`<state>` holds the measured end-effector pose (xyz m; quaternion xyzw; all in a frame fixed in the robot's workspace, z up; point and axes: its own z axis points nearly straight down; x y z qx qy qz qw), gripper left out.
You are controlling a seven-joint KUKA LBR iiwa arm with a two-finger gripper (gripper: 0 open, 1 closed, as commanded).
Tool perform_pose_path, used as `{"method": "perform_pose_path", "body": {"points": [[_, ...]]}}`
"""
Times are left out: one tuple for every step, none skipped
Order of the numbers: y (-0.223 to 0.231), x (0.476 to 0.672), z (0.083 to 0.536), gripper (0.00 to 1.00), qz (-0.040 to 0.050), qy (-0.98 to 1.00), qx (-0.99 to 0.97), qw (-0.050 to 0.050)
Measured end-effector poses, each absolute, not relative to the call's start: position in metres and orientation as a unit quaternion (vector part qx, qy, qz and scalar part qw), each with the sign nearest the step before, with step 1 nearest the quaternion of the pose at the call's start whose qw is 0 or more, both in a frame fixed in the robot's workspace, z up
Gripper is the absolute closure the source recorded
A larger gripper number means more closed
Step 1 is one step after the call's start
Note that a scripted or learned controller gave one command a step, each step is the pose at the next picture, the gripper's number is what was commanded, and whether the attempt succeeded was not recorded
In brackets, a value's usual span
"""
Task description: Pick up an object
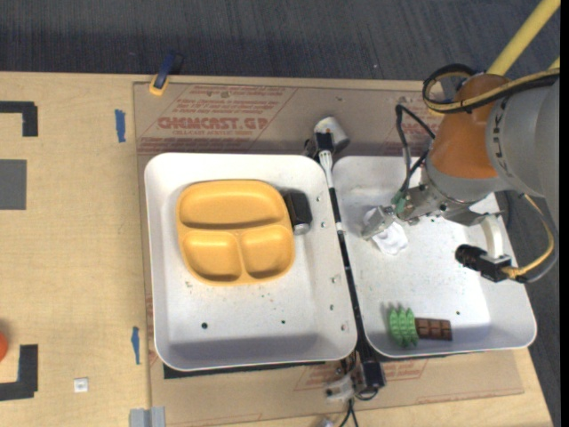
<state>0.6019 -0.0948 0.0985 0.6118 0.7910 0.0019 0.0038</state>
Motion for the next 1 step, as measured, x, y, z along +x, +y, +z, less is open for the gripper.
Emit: {"method": "perform_pose_path", "body": {"points": [[-0.0983, 0.5805, 0.0852, 0.0, 0.0003, 0.816, 0.578, 0.0]]}}
